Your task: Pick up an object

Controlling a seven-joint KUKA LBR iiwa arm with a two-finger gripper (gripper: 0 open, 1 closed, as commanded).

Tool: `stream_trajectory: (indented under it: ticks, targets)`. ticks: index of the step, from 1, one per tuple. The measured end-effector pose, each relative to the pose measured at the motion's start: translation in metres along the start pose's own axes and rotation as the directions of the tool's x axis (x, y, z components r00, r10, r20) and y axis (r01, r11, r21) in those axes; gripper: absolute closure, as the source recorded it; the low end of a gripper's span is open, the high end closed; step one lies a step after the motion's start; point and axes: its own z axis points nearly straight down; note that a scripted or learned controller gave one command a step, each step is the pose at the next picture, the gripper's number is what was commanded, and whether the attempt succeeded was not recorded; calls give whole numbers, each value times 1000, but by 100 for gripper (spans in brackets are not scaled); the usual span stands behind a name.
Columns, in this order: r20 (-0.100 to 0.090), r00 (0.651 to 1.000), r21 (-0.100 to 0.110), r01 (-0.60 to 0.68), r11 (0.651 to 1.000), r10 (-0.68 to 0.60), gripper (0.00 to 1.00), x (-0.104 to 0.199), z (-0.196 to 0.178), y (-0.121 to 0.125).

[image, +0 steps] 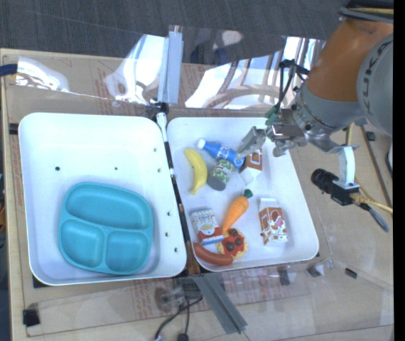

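The gripper (254, 142) hangs over the right bin's (298, 190) far side, grip state unreadable, just right of the blue bottle (219, 150), whose long axis runs left-right toward it.

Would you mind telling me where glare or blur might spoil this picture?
In the camera view, bright glare streaks the clear sheet behind the bins, and a fainter sheen lies on the sheet near the front edge; the right bin is evenly lit, with soft shadows under the banana and carrot; the claw looks slightly blurred.
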Motion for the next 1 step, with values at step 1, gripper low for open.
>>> stream_trajectory:
  ticks: [1]
  targets:
    - [-1, 1000, 1, 26, 1000, -26, 0, -38, 157, -7]
